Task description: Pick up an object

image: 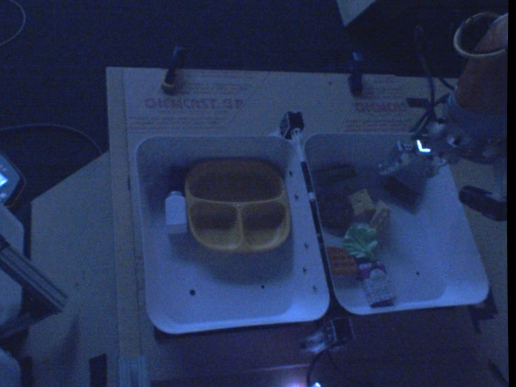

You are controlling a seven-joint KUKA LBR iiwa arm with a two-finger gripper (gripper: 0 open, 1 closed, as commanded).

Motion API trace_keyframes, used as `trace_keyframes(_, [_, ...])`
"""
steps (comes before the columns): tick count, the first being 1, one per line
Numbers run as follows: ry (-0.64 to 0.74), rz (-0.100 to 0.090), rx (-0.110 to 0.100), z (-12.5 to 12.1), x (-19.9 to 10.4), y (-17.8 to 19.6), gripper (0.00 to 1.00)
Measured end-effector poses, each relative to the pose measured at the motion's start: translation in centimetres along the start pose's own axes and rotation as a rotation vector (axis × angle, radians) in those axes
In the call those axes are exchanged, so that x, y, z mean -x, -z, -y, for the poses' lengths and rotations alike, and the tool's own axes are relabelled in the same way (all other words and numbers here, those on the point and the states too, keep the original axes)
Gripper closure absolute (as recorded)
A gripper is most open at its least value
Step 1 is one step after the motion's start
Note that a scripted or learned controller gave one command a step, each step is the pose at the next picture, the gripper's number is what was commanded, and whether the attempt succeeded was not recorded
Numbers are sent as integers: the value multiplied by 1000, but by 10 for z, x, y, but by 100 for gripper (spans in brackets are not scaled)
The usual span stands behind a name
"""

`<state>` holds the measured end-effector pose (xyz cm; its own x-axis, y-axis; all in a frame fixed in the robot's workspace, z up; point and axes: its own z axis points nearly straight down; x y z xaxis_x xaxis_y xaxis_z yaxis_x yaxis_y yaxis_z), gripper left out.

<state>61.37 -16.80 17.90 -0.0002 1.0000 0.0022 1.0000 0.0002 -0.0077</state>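
Dim blue light covers a workbench (121, 313) set in a dark room, where two shallow white bins sit side by side on a printed board (242, 103) held by clamps at its far edge. Seen from the overhead camera, the left bin (153, 297) carries a yellow divided tray (238, 204) lying flat near its middle, with a small white bottle (175, 210) standing just beside the tray's left rim. The right bin (463, 272) holds the likely targets: a loose heap of small objects (360, 232) gathered along its left wall, among them a yellowish block, a green piece, an orange piece and a white-and-red packet (376, 282) lying nearest the front. The arm (484, 63), its orange band catching what light there is, reaches in from the right and hangs over the far right part of that bin, the gripper (411, 161) near a dark item below it and apart from the heap. Whether the fingers are spread or closed cannot be told in this gloom, and nothing is visibly held. Judging by this pose, the pick is not yet made; the clustered items look awkward to single out.
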Motion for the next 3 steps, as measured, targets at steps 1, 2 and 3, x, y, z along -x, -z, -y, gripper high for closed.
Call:
trace_keyframes(1, [0,1,2,-1,1,-43,0])
trace_keyframes(2, [0,-2,10,-4,-1,-91,0])
trace_keyframes(3, [0,2,22,-7,0,-75,100])
